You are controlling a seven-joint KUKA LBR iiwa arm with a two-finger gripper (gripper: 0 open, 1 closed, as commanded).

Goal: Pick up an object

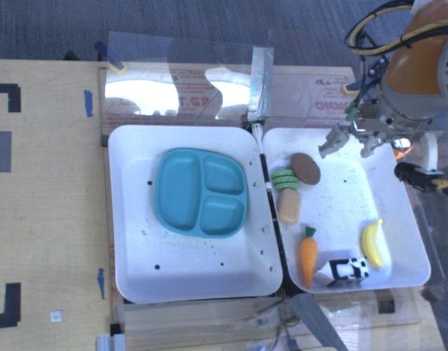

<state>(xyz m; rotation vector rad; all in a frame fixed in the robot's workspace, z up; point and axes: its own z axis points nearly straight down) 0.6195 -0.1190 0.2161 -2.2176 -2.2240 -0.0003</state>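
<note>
Arm [421,57] cut off by right edge, black-and-white toy [349,268] too small to identify

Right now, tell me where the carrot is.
The carrot lies in the right bin near its front left corner, just below the beige block and left of the small black-and-white toy.

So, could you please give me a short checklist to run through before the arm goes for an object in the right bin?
1. Gripper free of any object: ok, nothing between its fingers.
2. Gripper open: ok, fingers spread.
3. Targets present in right bin: ok, banana, carrot, brown piece.
4. Banana apart from its neighbours: cannot tell, the black-and-white toy lies close.
5. Gripper above a target: not ok, it hangs over bare floor near the back wall.
</note>
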